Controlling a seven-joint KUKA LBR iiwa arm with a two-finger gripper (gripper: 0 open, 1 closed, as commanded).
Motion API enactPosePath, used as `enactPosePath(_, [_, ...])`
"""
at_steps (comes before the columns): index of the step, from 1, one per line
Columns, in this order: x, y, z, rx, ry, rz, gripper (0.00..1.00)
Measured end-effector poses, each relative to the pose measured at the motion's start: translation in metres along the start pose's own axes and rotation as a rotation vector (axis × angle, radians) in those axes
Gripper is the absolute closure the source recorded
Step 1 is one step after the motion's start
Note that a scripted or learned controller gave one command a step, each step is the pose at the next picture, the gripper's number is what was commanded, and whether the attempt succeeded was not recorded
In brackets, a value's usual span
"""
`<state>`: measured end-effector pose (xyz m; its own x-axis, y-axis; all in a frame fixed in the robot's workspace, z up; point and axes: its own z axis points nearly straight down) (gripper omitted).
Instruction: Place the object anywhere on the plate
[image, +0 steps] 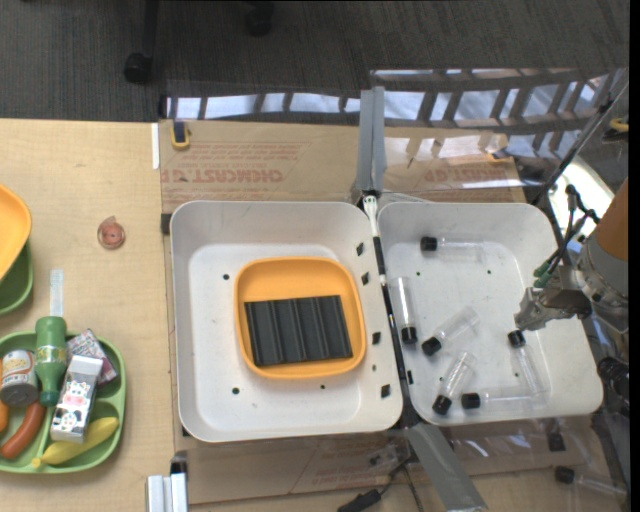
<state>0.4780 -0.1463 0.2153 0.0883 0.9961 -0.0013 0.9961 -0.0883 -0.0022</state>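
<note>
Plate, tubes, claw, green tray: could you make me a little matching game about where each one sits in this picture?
Things:
1. orange plate
2. clear tubes with black caps
3. claw
4. green tray of toy food

Places:
A. on the wooden bench, far left
B. lying in the right bin
C. at the right bin's right side, above the tubes
D. in the left bin

Pairs: 1-D, 2-B, 3-C, 4-A
</note>
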Motion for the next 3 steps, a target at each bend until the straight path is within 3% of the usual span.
enactPosePath(2, [-0.062,0.158,-0.071,-0.003,-0.002,-0.343,1.0])
enactPosePath(3, [-0.052,0.187,-0.152,-0.005,-0.003,-0.578,1.0])
